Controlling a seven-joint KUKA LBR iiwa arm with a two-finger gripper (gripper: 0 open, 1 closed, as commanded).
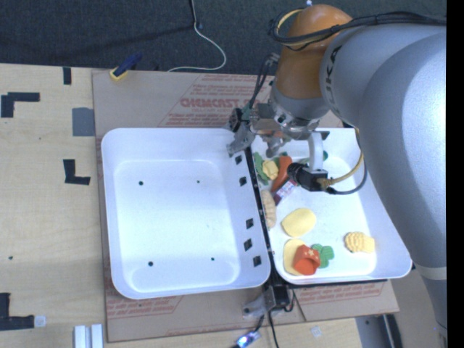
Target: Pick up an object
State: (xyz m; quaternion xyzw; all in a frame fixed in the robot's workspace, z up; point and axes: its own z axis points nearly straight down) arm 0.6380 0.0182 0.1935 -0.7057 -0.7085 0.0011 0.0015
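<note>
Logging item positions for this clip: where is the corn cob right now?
In the camera view, the corn cob lies in the right bin, near its front right corner, to the right of the tomato and the pale yellow piece.

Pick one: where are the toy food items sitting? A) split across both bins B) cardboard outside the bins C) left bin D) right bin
D: the yellow piece, corn and red item all lie in the right bin, below the tool.

Dark grey carpet (109, 13) beyond a pale wooden bench (43, 216).
</note>
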